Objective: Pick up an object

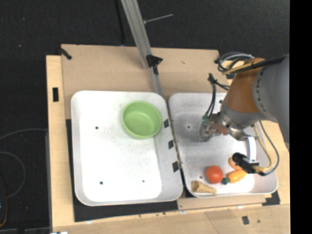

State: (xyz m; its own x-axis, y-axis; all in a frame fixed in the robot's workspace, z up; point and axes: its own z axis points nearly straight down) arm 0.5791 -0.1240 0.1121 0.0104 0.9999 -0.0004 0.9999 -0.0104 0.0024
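Since the task names no one object, anything in the bins will serve, and the likeliest candidates lie nearest the camera. Along the near wall of the right bin (190,106) sit three small things in a row: a tan wedge (204,187) in the corner, a red ball (213,174) just beside it, and an orange piece (236,176) with a green tip close to the ball's right.

Further in, the gripper (210,130) hangs over the bare middle of that bin, apart from all three, with nothing seen in its grasp. Whether it is spread or clenched I cannot tell from this angle. The arm (243,96) reaches in behind it from the right.

Beyond the divider, a green bowl (142,120) rests upright toward the far side of the left bin (97,150), well apart from the gripper. Furthest off, a grey pole (136,23) slants across the bench.

I judge this the approach step: no object is taken yet. The next move calls for a shift toward the near wall and a descent onto one piece. The ball looks the easiest target, though its neighbours crowd it and the wall leaves little room.
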